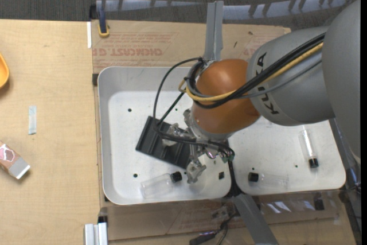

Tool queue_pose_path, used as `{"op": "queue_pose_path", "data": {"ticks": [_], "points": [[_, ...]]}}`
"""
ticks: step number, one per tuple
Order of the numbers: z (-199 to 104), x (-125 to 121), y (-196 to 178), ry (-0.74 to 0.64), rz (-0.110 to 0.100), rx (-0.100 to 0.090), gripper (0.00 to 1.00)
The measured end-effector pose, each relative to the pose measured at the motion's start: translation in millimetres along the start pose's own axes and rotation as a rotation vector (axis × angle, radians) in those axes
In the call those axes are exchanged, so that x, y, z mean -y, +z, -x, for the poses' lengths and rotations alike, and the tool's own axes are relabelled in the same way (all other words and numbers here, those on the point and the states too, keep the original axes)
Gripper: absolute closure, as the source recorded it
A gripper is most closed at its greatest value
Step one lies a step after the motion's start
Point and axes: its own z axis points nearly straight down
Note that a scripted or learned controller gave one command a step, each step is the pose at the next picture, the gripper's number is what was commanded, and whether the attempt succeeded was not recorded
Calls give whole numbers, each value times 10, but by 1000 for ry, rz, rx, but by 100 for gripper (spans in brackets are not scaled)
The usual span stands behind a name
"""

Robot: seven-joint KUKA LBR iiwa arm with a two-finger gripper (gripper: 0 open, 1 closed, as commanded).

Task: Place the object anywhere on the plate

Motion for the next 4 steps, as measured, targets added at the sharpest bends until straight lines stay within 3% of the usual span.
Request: {"op": "queue_pose_path", "data": {"ticks": [1,2,3,4], "points": [[566,237,24,-482,3,-5,0],[1289,-67,7,-86,1,-4,0],[1436,502,21,-605,3,-1,0],[1441,482,26,326,-1,-5,0]]}}
